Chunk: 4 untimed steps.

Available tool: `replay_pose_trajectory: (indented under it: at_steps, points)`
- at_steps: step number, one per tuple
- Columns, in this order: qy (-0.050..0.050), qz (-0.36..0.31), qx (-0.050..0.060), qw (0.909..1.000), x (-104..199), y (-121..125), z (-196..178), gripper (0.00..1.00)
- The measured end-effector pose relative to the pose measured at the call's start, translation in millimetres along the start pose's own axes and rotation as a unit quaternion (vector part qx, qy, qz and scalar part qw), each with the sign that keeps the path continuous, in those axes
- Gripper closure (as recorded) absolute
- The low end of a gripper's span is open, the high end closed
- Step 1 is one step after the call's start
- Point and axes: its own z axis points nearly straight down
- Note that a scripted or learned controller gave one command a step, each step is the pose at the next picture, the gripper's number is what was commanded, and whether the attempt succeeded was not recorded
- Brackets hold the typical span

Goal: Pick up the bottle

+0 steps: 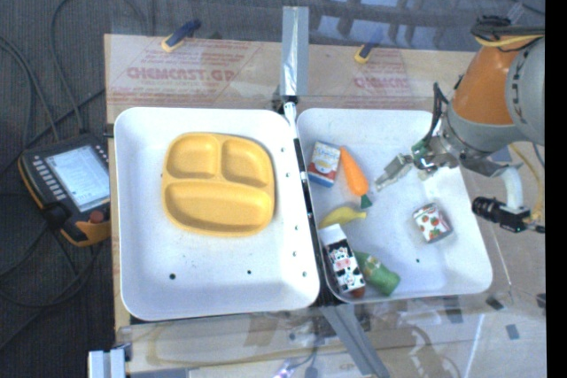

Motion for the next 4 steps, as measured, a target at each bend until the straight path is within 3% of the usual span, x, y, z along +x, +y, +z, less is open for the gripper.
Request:
replay_pose_trajectory:
  at_steps: [1, 2, 3, 4]
  points:
    - [0.002, -0.132, 0.0, 0.9913, 90.9, -63.2, 2.4, 0.0]
    - [0.001, -0.121, -0.006, 0.9926, 62.8, -74.1, 47.4, 0.0]
    - [0.0, -0.121, -0.009, 0.9926, 62.7, -71.0, 38.2, 1.0]
    - [0.001, -0.048, 0.0, 0.9988, 78.8, -65.4, -53.8, 1.0]
